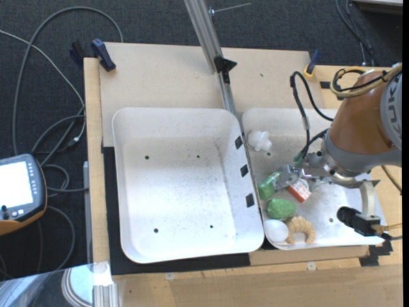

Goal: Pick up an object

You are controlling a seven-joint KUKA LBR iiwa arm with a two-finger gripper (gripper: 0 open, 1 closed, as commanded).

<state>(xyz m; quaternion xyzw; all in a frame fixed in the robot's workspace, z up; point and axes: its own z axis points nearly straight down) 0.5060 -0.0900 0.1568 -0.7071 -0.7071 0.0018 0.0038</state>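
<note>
In the lower right of the frame, inside the right bin (319, 117), a red-and-white object (299, 191) lay touching my gripper (295, 175), just below its tip, with a green bottle-like piece (269, 185) to its left, slanting up toward me. A green lump (280, 208) and a tan croissant shape (301, 229) sat lower. Whether I held anything, I could not tell.

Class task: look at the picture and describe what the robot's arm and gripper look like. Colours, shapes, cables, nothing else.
The arm is thick and rounded, with a broad orange band above a grey wrist section. Black cables and a yellow-and-black one loop along it from the top right. The gripper at its tip is a small silver metal piece with green wiring beside it; its jaws are too small to make out clearly.
</note>
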